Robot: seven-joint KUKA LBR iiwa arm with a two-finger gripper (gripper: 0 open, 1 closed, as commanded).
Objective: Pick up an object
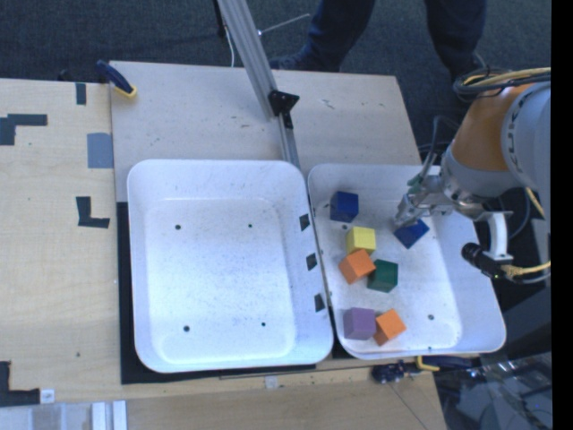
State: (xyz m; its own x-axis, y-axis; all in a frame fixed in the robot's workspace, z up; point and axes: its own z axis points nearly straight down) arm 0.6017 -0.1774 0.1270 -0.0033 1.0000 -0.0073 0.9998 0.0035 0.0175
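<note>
Right white bin [466,330] — gripper [410,215] clamped on blue cube [412,233] — six loose blocks.

You look down from one fixed camera high above the bench [224,115], tilted at a slant and far enough back to take in both white bins [143,186]. The arm [501,141] enters from the bins' right side, floor beyond them.
</note>
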